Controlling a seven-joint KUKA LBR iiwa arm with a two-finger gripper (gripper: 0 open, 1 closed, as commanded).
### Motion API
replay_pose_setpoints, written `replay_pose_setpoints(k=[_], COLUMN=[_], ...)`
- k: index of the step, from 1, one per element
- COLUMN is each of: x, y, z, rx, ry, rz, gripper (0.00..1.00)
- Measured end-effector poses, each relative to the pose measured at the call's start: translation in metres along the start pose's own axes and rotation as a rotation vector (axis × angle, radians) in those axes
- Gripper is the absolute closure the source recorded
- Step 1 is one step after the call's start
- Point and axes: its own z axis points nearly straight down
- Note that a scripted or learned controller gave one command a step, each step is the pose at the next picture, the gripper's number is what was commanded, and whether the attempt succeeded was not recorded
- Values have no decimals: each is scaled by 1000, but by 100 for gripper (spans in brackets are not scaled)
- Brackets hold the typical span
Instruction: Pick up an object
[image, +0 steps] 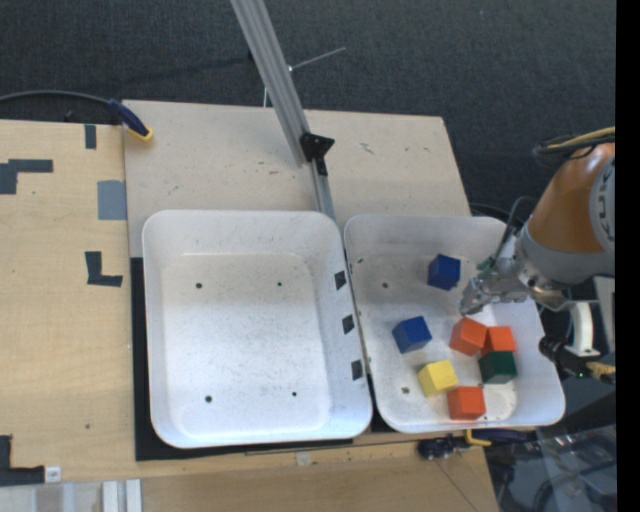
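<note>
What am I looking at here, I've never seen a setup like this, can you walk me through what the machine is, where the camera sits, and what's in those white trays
This is one picture from a camera fixed above a workbench, looking down at a slant. The grey and orange shape at the right is a robot arm, reaching in from that side. At its tip is a two-finger gripper, hanging low over the right bin, just above an orange block. I see nothing between its fingers, so it holds nothing as far as the picture shows.

Two shallow white bins sit side by side. The left bin has only small dark specks on its floor. The right bin holds small blocks: two blue cubes, a yellow cube, a dark green cube, and two more orange blocks.
</note>
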Motion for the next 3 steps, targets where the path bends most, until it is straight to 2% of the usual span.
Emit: replay_pose_setpoints(k=[1, 2, 3], x=[0, 0, 50], y=[8, 9, 23], z=[-61, -94, -84], rx=[-8, -5, -1], ry=[-2, -1, 1], rz=[0, 0, -4], gripper=[100, 100, 100])
